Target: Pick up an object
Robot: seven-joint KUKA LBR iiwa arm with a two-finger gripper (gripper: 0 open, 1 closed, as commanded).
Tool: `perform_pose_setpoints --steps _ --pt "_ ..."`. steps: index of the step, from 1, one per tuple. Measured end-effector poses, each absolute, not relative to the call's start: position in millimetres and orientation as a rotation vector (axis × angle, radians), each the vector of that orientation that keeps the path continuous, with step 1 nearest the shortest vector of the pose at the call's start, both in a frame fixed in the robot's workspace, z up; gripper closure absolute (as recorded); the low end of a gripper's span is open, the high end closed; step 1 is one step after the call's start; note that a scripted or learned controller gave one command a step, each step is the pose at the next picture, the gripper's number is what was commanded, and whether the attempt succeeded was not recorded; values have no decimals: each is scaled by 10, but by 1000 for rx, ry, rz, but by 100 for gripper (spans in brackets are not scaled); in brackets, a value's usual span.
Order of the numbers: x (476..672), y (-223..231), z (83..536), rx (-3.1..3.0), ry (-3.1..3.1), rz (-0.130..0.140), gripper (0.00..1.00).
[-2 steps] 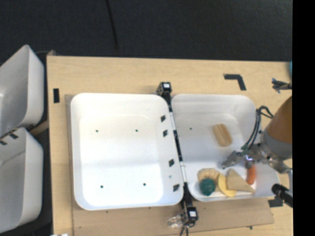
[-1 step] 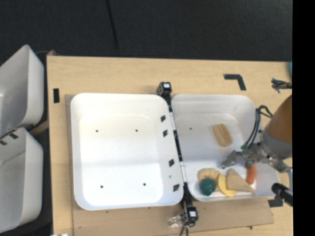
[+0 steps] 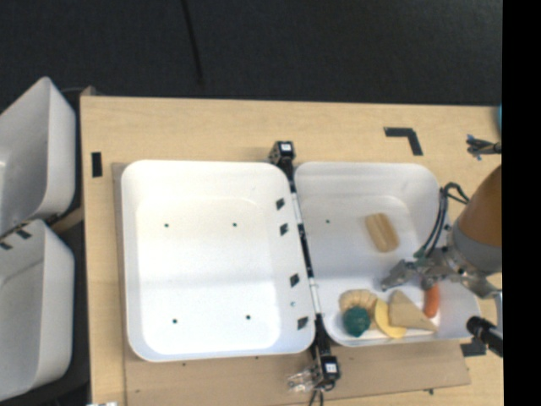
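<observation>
A small orange carrot-like piece [image 3: 432, 301] lies in the right bin [image 3: 355, 180] toward its 4 o'clock corner, its long axis running roughly 12 to 6 o'clock. The gripper [image 3: 423, 277] hangs right above it; I cannot tell how far its fingers are spread or whether they touch it. Just at the piece's 9 o'clock sits a tan wedge [image 3: 407, 311], then a banana [image 3: 387, 322].

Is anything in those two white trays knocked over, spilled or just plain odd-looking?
Nothing looks spilled or broken. The tan block lies alone mid-bin, while the teal ball, banana, wedge and orange piece crowd the right bin's near corner. The gripper is over that bin.
</observation>
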State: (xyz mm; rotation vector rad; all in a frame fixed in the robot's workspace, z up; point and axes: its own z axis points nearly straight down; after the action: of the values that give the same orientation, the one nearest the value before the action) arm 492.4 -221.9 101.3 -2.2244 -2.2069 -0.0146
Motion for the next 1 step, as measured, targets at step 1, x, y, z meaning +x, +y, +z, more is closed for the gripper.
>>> perform_pose_setpoints --steps 1 --pt "4923 -2220 1012 -2223 -2209 -16 0"
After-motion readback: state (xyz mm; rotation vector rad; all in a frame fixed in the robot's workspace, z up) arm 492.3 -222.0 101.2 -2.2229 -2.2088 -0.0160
